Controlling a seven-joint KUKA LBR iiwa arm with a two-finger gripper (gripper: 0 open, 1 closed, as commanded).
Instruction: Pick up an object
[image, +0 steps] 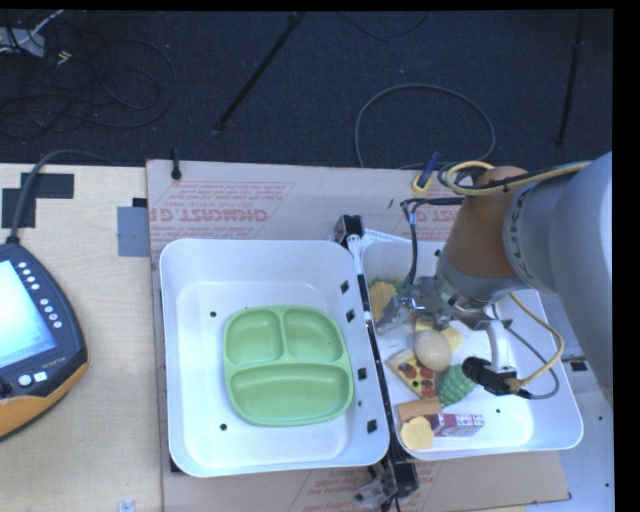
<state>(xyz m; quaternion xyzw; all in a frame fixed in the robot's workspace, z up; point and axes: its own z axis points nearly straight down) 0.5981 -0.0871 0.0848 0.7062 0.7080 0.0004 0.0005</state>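
Pendant (25, 330) with orange edge and lit screen sits at far left on the bench (100, 210). Left bin (185, 290) holds a green divided plate (288, 362), lying flat near its middle. Right bin (560, 425) touches the left bin along a shared edge with black clips. Toy food is crowded in the right bin's left half: a yellow piece (382, 294) near the top, a cream egg-like ball (433, 349), a pizza slice (412, 374) just beside it, a green bumpy item (455, 385), a brown block (418, 410), a yellow round piece (417, 433) and a red-white carton (460, 424) near the front wall. Arm (530, 235) reaches in from the right, low over the food pile. Claw (430, 310) is just above the egg-like ball; cannot tell if it is apart or together. Nothing seen clamped.
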